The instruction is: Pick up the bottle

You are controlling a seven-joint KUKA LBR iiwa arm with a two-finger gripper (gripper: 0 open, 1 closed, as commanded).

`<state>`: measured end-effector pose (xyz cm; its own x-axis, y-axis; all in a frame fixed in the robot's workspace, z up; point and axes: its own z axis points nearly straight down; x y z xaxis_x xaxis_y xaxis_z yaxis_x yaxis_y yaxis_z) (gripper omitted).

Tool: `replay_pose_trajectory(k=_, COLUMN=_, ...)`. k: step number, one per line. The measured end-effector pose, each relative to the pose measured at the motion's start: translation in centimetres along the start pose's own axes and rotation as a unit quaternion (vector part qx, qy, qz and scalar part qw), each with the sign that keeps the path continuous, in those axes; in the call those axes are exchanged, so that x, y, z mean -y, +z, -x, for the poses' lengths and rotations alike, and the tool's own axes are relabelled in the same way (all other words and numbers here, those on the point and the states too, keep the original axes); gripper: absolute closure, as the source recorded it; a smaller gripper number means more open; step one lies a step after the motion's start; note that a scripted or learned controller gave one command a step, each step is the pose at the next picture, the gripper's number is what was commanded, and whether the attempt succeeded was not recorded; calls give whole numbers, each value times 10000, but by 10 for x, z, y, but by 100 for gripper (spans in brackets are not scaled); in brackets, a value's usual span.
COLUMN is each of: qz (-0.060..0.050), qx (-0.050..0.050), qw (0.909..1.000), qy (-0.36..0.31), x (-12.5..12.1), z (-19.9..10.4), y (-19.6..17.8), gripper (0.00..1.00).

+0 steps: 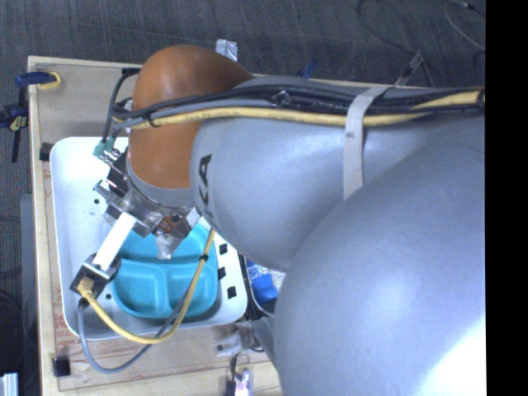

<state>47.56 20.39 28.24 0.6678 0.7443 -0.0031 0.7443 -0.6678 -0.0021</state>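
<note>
My gripper (166,244) hangs below the orange wrist band (169,130), low over the left bin (64,180). It sits just above the back edge of a blue divided tray (165,291) lying in that bin. A small blue and white object (265,285), possibly the bottle, peeks out from under the arm at the right bin's near left side. Most of it is hidden, so I cannot tell what it is. I see nothing held at the gripper.
The grey arm (371,246) covers nearly all of the right bin and the view's right half. A yellow cable (140,330) loops down over the tray's front and the left bin's near rim. The wooden bench edge (41,106) borders the left bin.
</note>
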Motion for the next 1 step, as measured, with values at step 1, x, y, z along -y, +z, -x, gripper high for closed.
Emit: replay_pose_trajectory(k=1, qz=-4, qx=0, qw=9896, qy=-1437, x=1, z=-20, y=-75, gripper=0)
